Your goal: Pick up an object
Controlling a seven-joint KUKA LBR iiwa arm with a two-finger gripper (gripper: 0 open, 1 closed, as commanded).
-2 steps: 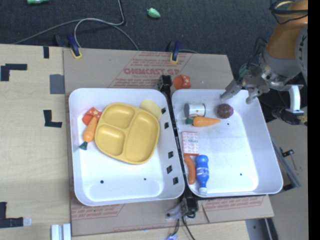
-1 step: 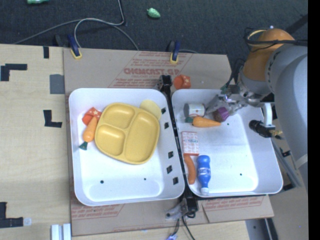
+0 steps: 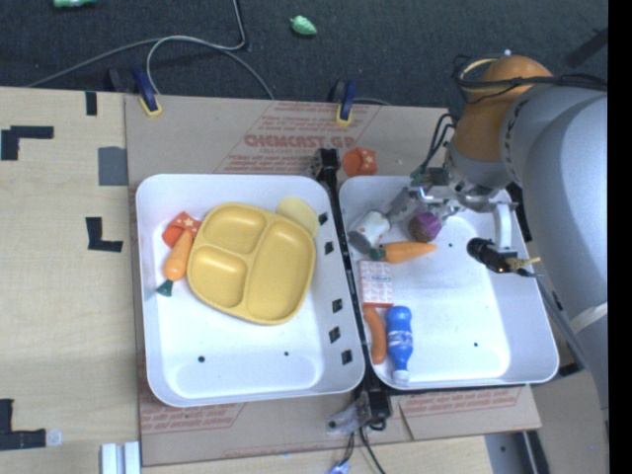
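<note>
Cardboard-covered counter [image 3: 247, 146], two white bins. Your tool [image 3: 431, 197] hovers at the right bin's [image 3: 513, 363] upper edge above the round purple vegetable [image 3: 426, 227]; I cannot tell its state. Next, lower squarely onto it.

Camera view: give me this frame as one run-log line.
gripper over right bin far end | by purple object | carrot beside | hold: unconfirmed | left bin: yellow tray
</note>
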